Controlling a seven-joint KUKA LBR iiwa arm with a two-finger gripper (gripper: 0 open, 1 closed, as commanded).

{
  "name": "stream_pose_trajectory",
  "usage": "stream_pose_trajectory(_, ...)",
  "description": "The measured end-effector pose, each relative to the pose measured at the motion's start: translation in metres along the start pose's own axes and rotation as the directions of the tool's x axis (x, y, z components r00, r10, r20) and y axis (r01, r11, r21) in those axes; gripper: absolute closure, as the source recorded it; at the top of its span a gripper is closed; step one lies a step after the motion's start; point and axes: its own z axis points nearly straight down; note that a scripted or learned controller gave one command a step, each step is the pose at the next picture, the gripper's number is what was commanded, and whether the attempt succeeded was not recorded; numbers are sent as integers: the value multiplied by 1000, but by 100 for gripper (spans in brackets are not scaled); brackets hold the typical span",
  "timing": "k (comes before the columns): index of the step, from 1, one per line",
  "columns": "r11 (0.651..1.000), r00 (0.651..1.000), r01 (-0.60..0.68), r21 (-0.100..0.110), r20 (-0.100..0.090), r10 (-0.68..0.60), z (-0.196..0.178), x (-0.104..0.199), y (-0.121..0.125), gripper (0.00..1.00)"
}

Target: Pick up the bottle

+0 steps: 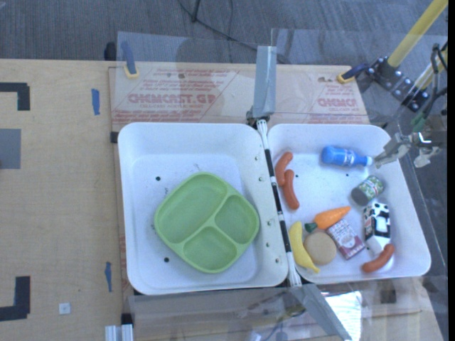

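Note:
The bottle [343, 156] is blue with a pale label and lies on its side in the back of the right bin [416, 222], its cap pointing right. The gripper [398, 149] shows as a grey metal part over the right bin's back right rim, just right of the bottle's cap and apart from it. Nothing is visibly held in it.
The right bin also holds two sausages [286, 180], a can [367, 188], a carrot [331, 217], a banana [301, 247], a bun [320, 248], a red box [348, 239], a cow-patterned carton [377, 224] and another sausage [377, 258]. A green divided plate [206, 222] lies in the left bin [142, 148]. A yellow pole [419, 25] stands at back right.

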Motion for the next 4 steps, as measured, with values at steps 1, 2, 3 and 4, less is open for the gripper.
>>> stream_pose_trajectory(1,994,994,108,2,-2,-108,158,24,35,0)
stream_pose_trajectory(2,974,974,228,-2,1,-228,133,10,55,0)
stream_pose_trajectory(3,961,961,277,1,-1,-277,182,-4,96,0)
stream_pose_trajectory(4,960,960,279,-1,1,-279,172,-3,97,100)
